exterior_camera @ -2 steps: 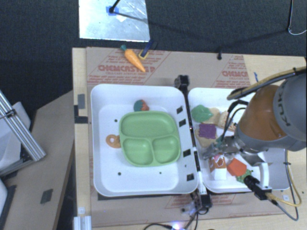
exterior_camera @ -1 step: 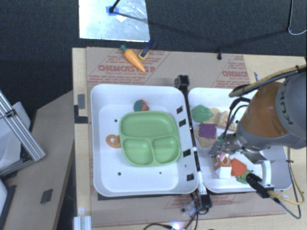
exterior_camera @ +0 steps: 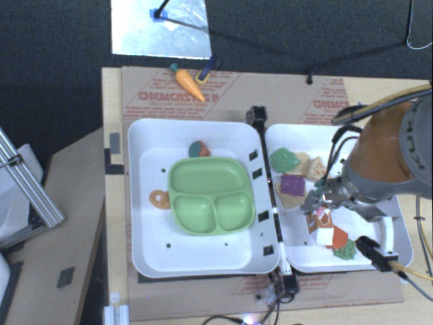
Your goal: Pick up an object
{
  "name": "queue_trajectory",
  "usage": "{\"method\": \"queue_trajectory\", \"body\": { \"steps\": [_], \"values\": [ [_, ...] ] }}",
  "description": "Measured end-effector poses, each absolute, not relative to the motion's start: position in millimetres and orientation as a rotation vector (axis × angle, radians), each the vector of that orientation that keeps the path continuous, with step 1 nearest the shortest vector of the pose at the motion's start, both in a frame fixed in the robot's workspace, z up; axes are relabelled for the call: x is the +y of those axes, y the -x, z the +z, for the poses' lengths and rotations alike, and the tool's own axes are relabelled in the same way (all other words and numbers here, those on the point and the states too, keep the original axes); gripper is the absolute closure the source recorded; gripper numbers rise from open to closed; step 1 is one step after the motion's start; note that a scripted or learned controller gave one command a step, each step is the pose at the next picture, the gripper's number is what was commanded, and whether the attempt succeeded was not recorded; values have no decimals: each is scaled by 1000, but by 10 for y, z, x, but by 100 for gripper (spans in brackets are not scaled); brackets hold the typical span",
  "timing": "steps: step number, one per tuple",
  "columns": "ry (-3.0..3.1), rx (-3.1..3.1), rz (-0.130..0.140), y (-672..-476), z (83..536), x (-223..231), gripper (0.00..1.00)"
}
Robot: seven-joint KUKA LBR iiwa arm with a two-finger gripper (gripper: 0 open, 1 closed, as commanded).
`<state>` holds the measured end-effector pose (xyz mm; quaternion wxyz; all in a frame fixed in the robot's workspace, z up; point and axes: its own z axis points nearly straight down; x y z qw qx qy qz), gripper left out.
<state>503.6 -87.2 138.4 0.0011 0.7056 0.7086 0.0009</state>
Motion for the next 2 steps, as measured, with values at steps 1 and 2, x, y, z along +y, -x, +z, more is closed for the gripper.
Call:
{"method": "queue_trajectory", "body": {
  "steps": [1,2],
  "values": [
    [-2215,2223,4,-4987,1836,-908,100],
    [-2213,2223,5,-5003,2267,-909,100]
  ]
}}
